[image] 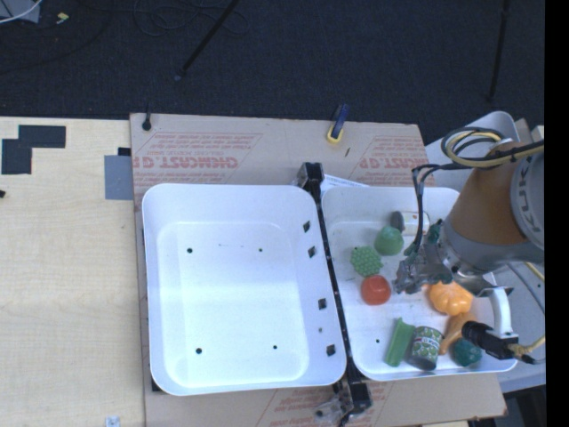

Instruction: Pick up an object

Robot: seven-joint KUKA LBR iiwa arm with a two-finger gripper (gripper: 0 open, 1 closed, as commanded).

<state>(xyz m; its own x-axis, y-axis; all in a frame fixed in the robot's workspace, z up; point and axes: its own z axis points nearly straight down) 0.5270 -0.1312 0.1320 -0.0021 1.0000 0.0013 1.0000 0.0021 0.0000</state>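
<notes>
Your bench top point(62, 274) is pale wood with dark carpet beyond its far edge, and a sheet of printed cardboard point(231, 154) lies on it under both bins. A blue and yellow clamp point(338, 124) sits on the cardboard's far edge. Item one: the left bin point(147, 265), white and shallow, touching its neighbour along the middle. Item two: the right bin point(356, 205), of the same kind, which holds every loose object you have to choose from. Listed from far to near, they are: a small grey piece point(396, 221) near the far wall; a smooth green round object point(388, 240) just below it; and a bumpy green object point(365, 260) beside that, toward the divider. Next come a red ball point(375, 289) just in front of the bumpy one and an orange lump point(450, 298) toward the right wall. Along the near wall are a green bar point(399, 342) lying at a slant, a can with a dark label point(426, 347) touching the bar, and a teal ball point(465, 353) to the can's right. Item three: the gripper point(409, 279), reaching in from the right, down inside the right bin between the red ball and the orange lump, close to both. You cannot tell from this view whether it is open or closed, and nothing can be seen held in it.
</notes>
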